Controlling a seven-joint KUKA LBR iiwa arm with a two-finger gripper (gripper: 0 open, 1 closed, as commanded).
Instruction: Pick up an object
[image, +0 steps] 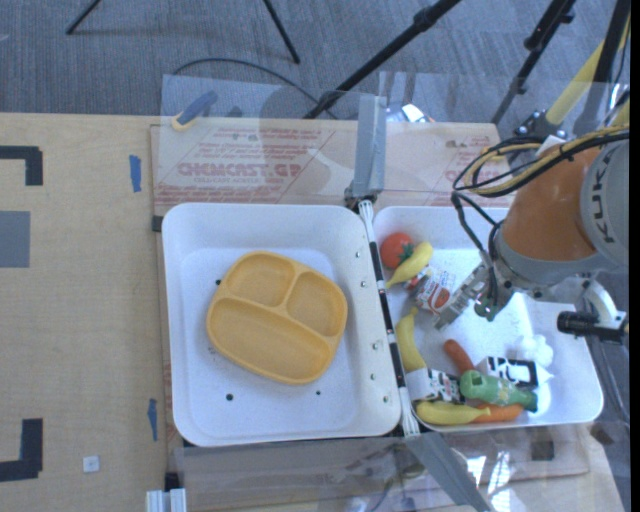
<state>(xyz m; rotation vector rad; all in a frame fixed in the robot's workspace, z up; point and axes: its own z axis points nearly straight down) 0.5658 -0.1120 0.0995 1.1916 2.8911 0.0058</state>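
While the gripper (462, 303) hovers low at right of centre, nothing is picked up.
Whether it is spread I cannot tell; the red-and-white packet (433, 293) beside it awaits grasping.

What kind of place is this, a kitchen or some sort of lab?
Most likely a robot test lab: a robot arm reaches over two white bins, toy food fills one, and stand legs cross the carpet.

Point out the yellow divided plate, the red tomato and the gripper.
yellow divided plate (277, 317), camera view, centre ridge.
red tomato (395, 246), camera view, top surface.
gripper (458, 304), camera view, between fingertips.
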